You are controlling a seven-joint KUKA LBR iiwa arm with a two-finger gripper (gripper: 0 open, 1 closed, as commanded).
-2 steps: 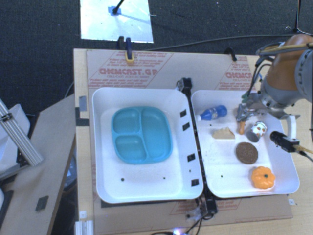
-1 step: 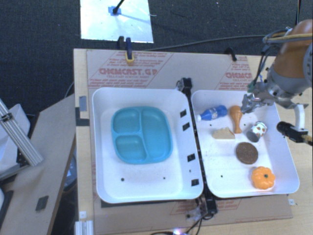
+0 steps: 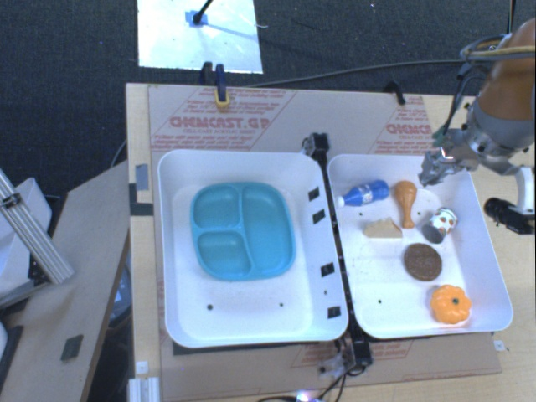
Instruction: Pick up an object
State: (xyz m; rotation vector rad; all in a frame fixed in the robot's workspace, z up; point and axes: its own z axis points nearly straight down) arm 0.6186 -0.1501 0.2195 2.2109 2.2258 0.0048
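The right bin point(image 3: 494, 262) holds a blue bottle point(image 3: 364, 194) lying on its side, a tan drumstick point(image 3: 406, 201), a beige wedge point(image 3: 383, 229), a small white and grey cup-like toy point(image 3: 440, 224), a brown round cookie point(image 3: 423, 261) and an orange pumpkin point(image 3: 450, 304). My gripper point(image 3: 435, 170) hangs over the bin's far right corner, just right of the drumstick and above the white toy. Nothing shows between its fingers.
The left bin point(image 3: 180, 308) holds a blue divided plate point(image 3: 243, 230). A black-tabbed divider point(image 3: 328, 233) runs between the bins. A white sheet point(image 3: 198, 23) lies on the dark floor behind the bench. A metal rail point(image 3: 33, 233) leans at the far left.
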